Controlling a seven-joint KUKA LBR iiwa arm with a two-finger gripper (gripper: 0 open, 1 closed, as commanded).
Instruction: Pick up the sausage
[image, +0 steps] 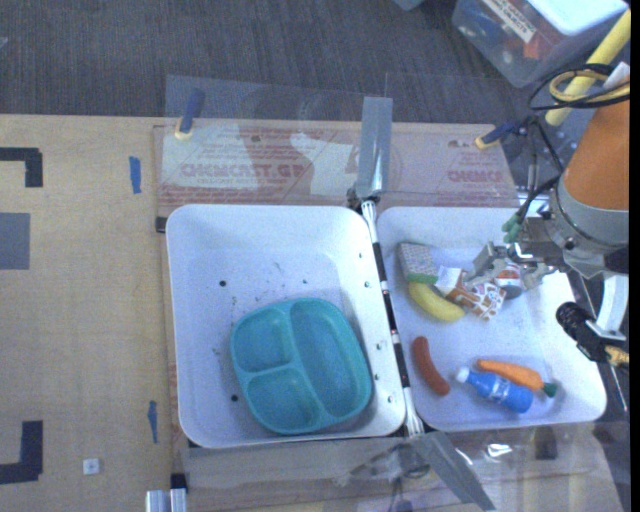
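- Camera view: the tan wooden desk (80, 330) bears two shallow white bins.
- A teal three-compartment plastic plate (300, 365) lies in the left bin (200, 250).
- Over the right bin (580, 400), the pincer (500, 268) hangs; open or clenched cannot be told.
- The reddish-brown sausage (431, 365) lies near that bin's front left, below a yellow banana (435, 302).

A teal plate (300, 365) lies in the left bin (200, 250).

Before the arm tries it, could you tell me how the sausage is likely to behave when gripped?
The sausage is small, rounded and slightly curved, so it may roll or slip between closing fingers. It looks smooth, probably a light toy. It lies apart from the banana and bottle, so neighbours shouldn't interfere.
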